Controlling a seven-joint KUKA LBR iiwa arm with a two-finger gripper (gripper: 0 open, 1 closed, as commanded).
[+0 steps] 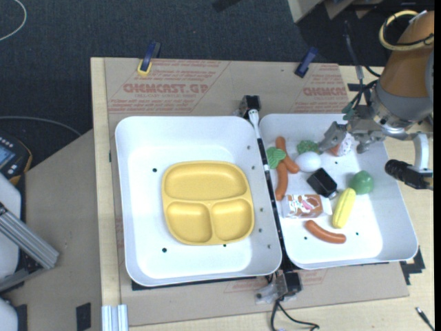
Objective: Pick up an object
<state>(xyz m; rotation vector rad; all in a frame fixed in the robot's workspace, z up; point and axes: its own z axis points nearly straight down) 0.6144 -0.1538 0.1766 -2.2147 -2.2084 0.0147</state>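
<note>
Over on the left side of the bench (103, 185), which looks like plywood-ish board with red "CHEMCAST" lettering, sits the left bin (138, 254), white and shallow. A yellow divided tray (207, 202) lies pretty much dead center in it. Two blue clamps (148, 57) pinch the board's back edge, and dark carpet covers the floor beyond.

Just beside it, the right bin (386, 243) carries the small stuff: a carrot (281, 179) along its left edge, a green leafy piece (276, 157) and a white egg (308, 161) near it, a black block (322, 182) about mid-bin, a wrapped snack packet (304, 205) below that, a sausage (325, 233) toward the front edge, a yellow corn cob (344, 207) and a green ball (362, 182) to the right.

At the bin's back right corner hangs the gripper (342, 141), and something small and reddish sits right at its tip, but honestly can't tell if it's clamped or loose.
</note>
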